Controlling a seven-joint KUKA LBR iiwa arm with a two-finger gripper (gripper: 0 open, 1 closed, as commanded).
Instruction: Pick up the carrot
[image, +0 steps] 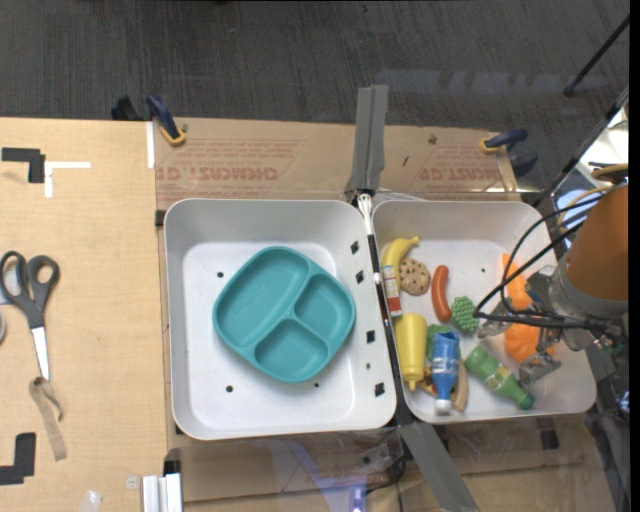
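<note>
The gripper (540, 362) hangs low over the right side of the right bin (470, 228), and whether its fingers are spread or pressed together cannot be made out. The carrot (520, 340) lies just beside it, partly hidden by cables, with a green bottle (497, 376) in front. A teal plate (285, 315) sits in the left bin (190, 330), and scissors (30, 300) lie on the worktop (80, 400).

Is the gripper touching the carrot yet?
Cannot tell. In the camera view the gripper sits over the orange carrot, overlapping it with cables across, so contact or gap isn't plain.
</note>
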